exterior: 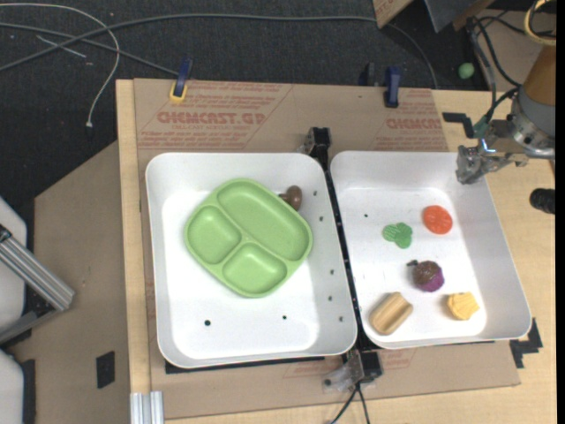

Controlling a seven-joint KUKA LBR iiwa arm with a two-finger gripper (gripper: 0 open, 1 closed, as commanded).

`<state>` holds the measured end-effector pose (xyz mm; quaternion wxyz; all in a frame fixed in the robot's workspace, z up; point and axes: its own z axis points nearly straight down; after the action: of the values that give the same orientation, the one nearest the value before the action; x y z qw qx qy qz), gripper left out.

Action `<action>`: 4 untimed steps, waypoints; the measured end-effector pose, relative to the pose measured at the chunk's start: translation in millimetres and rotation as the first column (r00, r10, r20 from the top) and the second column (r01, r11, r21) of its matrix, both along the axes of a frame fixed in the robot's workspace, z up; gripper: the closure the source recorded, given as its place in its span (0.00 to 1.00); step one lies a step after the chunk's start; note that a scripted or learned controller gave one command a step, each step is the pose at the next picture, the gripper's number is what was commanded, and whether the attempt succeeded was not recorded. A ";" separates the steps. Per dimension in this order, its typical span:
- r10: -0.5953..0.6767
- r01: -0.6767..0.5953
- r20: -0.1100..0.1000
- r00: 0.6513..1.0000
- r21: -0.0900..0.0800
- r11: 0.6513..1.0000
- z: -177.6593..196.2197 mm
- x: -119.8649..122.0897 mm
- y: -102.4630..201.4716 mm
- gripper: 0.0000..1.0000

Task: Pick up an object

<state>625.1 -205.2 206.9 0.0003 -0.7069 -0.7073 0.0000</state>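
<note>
- Your gripper (pixel 470 164) sits at the upper right corner of the right bin (pixel 503 263), just over its rim, and nothing shows between its fingers. Whether it is spread wide or closed I cannot tell from this slant, so check that before you descend.
- Every candidate to pick lies in that right bin: an orange ball (pixel 437 220) closest to the gripper, a green leafy piece (pixel 398 233) beside it, a dark purple piece (pixel 428 276) further down, a yellow piece (pixel 462 306) and a tan bread-like roll (pixel 390 313) near the front wall.
- I'd go for the orange ball. It stands apart from its neighbours, so the fingers should have room on both sides.
- Centre over it before lowering; a round thing will likely squirt sideways if you close off-centre.
- The roll and the yellow piece look riskier, since they lie near the front wall where a finger could catch.
- Leave the left bin (pixel 177 325) alone: the green divided plate (pixel 249 237) is wide and flat, and the small brown piece (pixel 292 197) touches its edge, leaving little room for a finger.
</note>
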 end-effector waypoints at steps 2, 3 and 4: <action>0.000 0.000 -0.002 1.000 0.001 1.000 -57.4 -5.9 -0.9 0.00; 0.000 0.000 -0.007 1.000 0.002 1.000 -118.2 -1.4 -3.3 0.00; 0.001 -0.001 -0.001 1.000 0.000 1.000 -120.9 -0.7 -2.8 0.00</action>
<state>624.4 -208.0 85.9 0.0006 -0.7065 -0.7077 0.0002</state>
